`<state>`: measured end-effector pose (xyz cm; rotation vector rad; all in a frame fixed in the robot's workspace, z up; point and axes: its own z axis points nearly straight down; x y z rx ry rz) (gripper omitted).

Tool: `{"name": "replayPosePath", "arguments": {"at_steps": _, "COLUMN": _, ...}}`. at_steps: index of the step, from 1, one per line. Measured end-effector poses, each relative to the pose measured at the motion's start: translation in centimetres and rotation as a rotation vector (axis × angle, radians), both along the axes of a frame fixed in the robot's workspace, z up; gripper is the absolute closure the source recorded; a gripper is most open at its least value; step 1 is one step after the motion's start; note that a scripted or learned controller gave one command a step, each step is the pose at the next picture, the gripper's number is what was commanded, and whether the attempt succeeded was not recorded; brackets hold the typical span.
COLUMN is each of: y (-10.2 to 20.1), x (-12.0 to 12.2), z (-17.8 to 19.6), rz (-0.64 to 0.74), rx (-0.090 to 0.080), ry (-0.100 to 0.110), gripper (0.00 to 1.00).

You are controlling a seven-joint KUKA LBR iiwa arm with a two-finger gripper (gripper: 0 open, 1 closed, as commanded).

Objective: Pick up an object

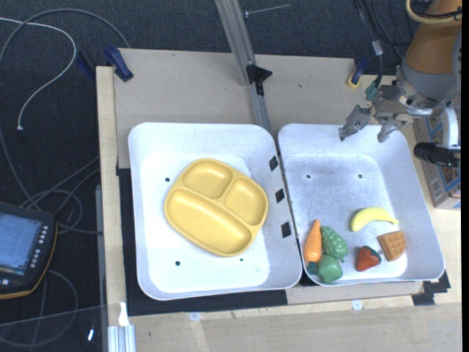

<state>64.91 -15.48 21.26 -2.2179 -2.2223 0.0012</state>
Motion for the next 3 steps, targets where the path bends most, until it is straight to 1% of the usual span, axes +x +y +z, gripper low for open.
{"name": "replayPosePath", "arguments": {"at_steps": 1, "y": 0.0, "x": 0.0, "z": 0.0, "rz": 0.000, "rx": 0.000, "ry": 0.000, "gripper": 0.00}}
{"name": "replayPosePath", "arguments": {"at_steps": 2, "y": -0.2, "x": -0.5, "z": -6.2, "rz": -0.002, "rx": 0.001, "ry": 0.005, "gripper": 0.00}}
{"name": "replayPosePath", "arguments": {"at_steps": 3, "y": -0.1, "x": -0.6, "z": -11.5, "rz": -0.001, "rx": 0.001, "ry": 0.005, "gripper": 0.00}}
